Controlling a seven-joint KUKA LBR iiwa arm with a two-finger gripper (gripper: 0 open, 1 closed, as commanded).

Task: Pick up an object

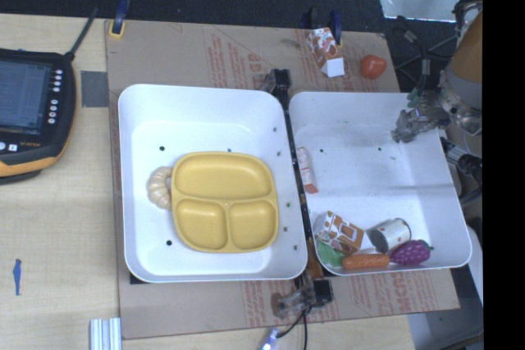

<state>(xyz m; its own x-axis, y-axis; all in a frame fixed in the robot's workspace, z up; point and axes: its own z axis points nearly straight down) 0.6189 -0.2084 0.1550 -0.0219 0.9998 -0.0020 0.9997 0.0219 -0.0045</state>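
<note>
My gripper (408,127) hangs over the far right edge of the right bin (369,168), its dark fingers pointing down; nothing shows between them. Along the near edge of the right bin lie a small printed carton (339,232), an orange carrot (366,262), a silver can (389,234), a purple bunch of grapes (411,252) and a green piece (326,255). A slim pinkish packet (305,170) lies against that bin's left wall. In the left bin (148,119) sits a yellow divided tray (224,201) with a beige ridged object (159,187) at its left.
Outside the bins, on the cardboard behind them, stand a small carton (325,50) and a red tomato-like ball (373,66). A teach pendant (33,111) lies on the bench at far left. Clamps sit between the bins at front and back.
</note>
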